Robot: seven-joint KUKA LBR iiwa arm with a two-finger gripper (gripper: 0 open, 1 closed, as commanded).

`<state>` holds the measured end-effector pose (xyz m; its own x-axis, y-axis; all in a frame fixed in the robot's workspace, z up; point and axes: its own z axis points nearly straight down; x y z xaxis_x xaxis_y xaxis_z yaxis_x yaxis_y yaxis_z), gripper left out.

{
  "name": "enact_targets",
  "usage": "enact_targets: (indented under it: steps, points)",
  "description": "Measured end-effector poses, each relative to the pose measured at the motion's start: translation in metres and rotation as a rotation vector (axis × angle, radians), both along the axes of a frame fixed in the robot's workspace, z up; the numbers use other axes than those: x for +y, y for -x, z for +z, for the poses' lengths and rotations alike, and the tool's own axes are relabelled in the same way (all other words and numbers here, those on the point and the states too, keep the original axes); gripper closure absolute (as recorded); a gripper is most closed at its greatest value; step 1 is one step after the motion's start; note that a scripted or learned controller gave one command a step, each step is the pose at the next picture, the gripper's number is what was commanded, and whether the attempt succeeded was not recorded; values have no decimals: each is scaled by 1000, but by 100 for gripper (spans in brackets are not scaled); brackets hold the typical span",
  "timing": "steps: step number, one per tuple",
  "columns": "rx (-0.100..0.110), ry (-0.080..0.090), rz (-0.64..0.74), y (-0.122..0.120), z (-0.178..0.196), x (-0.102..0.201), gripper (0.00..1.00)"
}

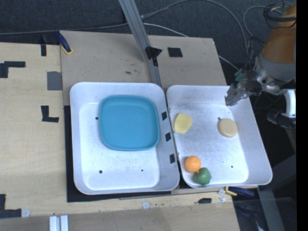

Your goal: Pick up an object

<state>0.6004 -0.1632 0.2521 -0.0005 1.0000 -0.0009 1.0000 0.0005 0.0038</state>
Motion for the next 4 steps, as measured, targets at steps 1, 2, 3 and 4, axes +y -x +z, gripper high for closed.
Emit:
enact_targets:
  steps: [1, 2, 3, 4]
  points:
    - [5, -2, 4, 14, -14, 54, 100]
    - [4, -2, 4, 33, -7, 107, 100]
    - [4, -2, 4, 54, -5, 156, 100]
    - [5, -2, 5, 68, -5, 212, 100]
